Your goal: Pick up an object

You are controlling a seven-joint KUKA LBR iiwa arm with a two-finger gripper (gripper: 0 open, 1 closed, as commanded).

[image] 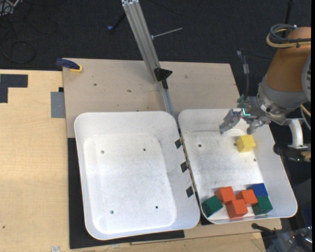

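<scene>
The robot's two-finger gripper [240,122] is hanging with its fingers spread apart and holding nothing over the far end of the right white bin [216,156], just beside the small yellow block [245,143], so it probably needs to go down and squeeze.

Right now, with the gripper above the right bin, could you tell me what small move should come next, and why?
Probably shift the gripper slightly toward the yellow block and lower it. That block lies alone, just beside it, apart from the clustered blocks at the bin's near end.
</scene>
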